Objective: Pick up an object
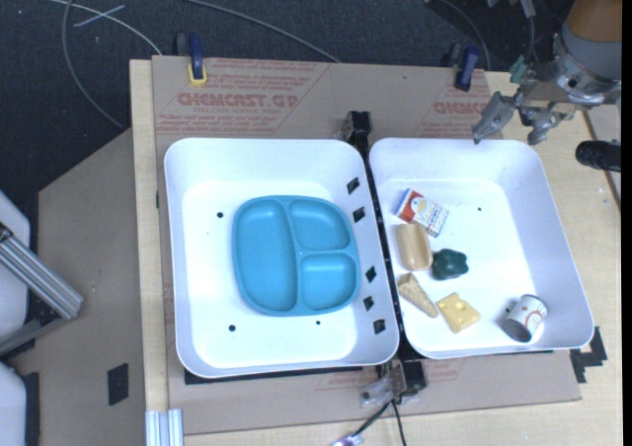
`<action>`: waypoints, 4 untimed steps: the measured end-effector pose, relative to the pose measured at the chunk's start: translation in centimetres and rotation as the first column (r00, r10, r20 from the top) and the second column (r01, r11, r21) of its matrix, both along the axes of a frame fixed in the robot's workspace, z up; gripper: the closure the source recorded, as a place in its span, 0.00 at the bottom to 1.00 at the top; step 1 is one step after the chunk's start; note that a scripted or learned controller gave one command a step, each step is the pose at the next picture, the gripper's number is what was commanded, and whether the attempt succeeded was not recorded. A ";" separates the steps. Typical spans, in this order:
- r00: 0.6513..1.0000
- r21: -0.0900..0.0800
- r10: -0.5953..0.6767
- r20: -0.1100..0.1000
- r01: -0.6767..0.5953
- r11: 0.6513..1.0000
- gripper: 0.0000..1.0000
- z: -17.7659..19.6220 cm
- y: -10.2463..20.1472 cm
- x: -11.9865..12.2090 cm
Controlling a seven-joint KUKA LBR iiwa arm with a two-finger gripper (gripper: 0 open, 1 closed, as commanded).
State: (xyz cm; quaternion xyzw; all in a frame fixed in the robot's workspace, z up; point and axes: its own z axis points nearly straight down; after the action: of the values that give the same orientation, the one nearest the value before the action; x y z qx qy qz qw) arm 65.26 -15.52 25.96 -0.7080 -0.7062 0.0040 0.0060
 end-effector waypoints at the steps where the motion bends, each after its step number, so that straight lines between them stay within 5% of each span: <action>1: 1.000 -0.002 0.003 0.014 -0.003 1.000 0.00 0.8 0.0 0.2; 4: 1.000 -0.001 0.003 0.008 -0.003 1.000 0.00 -12.4 -0.4 -0.3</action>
State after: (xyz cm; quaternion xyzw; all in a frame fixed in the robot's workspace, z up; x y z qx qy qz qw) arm 64.98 -15.92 13.54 -0.7069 -0.7073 0.0015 0.0028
